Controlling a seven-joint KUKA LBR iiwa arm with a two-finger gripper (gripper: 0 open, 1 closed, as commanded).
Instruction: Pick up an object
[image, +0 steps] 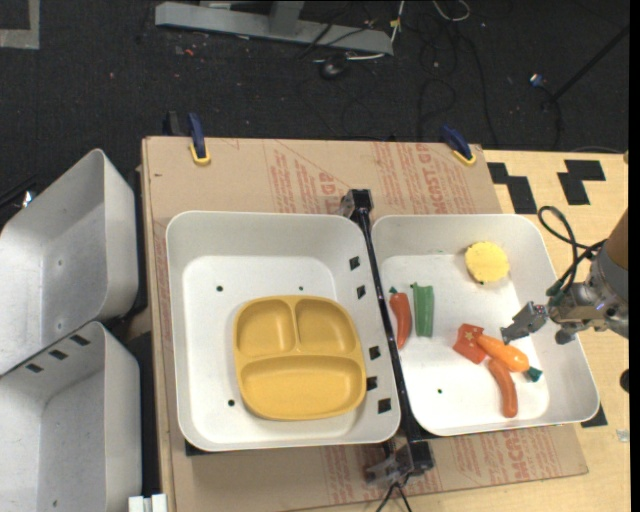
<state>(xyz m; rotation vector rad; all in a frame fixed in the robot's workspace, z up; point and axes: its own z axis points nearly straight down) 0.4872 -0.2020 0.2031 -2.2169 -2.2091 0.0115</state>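
Objects for picking lie in the right bin (570, 300): a yellow round piece (487, 262) toward its far side, a green strip (424, 309) and a thin red-orange pepper (401, 317) side by side close to the divider between the bins, and nearer its front right a red chunk (467, 344), an orange carrot (503, 353) touching it, and an orange-red sausage shape (505, 386) just in front of the carrot. Beside the carrot, at the bin's right wall, the gripper (524, 324) hangs low; whether it is spread or pressed together I cannot tell. The left bin (190, 300) holds a yellow divided tray (298, 357).
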